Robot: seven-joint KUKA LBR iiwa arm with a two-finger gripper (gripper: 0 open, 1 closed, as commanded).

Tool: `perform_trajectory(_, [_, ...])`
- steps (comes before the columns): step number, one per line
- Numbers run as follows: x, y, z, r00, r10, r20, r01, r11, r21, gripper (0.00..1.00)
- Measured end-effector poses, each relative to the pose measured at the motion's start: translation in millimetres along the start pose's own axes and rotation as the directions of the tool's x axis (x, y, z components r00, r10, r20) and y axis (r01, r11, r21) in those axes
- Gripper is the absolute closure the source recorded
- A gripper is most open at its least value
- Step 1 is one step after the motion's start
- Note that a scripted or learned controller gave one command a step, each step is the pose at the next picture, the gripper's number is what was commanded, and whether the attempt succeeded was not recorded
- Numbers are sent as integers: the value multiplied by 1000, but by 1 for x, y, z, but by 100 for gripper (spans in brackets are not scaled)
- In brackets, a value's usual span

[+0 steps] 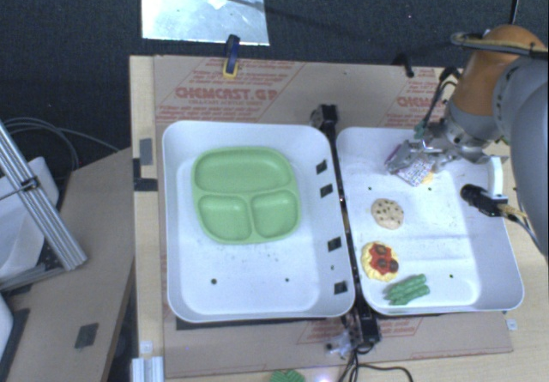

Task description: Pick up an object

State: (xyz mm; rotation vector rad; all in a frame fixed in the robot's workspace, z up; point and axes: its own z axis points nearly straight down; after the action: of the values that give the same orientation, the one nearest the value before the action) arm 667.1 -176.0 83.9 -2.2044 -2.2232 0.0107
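Brown board covers the bench (257,84), and on it sit two shallow white bins side by side. From where I stand the left bin (184,226) holds a pale green divided plate (246,194). The right bin (489,269) holds three small toy foods in a loose column: a cookie (388,214), below it a yellow pizza piece (380,260) with red and dark toppings, and lowest a bunch of green beans (406,289). The arm (489,80) reaches in from the right, and its gripper (414,166) hangs over the far end of the right bin. The cookie lies near it, toward the near side and a little left, not touching. Whether the gripper is open or closed, I cannot tell; it looks like a grey blur.
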Motion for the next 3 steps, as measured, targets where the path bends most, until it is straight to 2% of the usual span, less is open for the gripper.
perform_trajectory(1, [-31,-2,0,1000,6,0,-6,1000,-2,0])
perform_trajectory(2, [-31,2,-14,1000,3,7,-3,1000,-19,100])
perform_trajectory(3, [19,3,-1,1000,2,3,-2,1000,-14,100])
